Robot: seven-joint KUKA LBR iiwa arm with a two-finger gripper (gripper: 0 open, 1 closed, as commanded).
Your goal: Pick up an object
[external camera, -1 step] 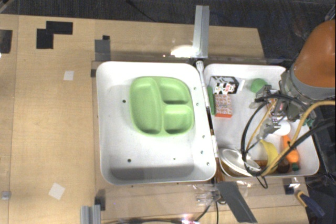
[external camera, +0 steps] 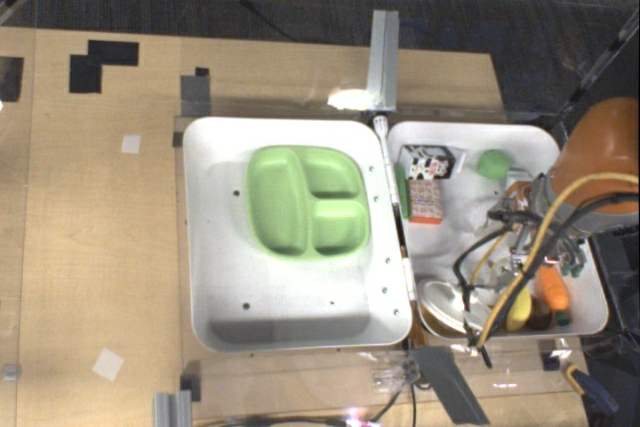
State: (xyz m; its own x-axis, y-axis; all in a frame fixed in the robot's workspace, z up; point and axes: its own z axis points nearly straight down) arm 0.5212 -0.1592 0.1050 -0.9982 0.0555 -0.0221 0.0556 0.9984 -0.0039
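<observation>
Wooden table on dark carpeted floor, bearing two white bins side by side, seen from above at a slant. My arm reaches in from the right over the right bin; its end effector hangs low among its own cables, and I cannot tell its state, since hoses and wiring hide it.

Working outward from it: a carrot and a banana lie just beside it toward the near right corner, a metal bowl sits at the near left, a small carton lies by the dividing wall with a patterned card behind it, and a green ball rests near the far wall.

I judge the carrot and banana to be light toy pieces, stiff, smooth and somewhat slippery; either is best taken across its narrow middle. The ball could roll away; the bowl offers only a thin rim. The carton looks light and rigid, graspable across its short sides.

The left bin holds a green tray, well apart from the arm, broad and awkward to pinch. The right bin is crowded, so room around each target is tight.
</observation>
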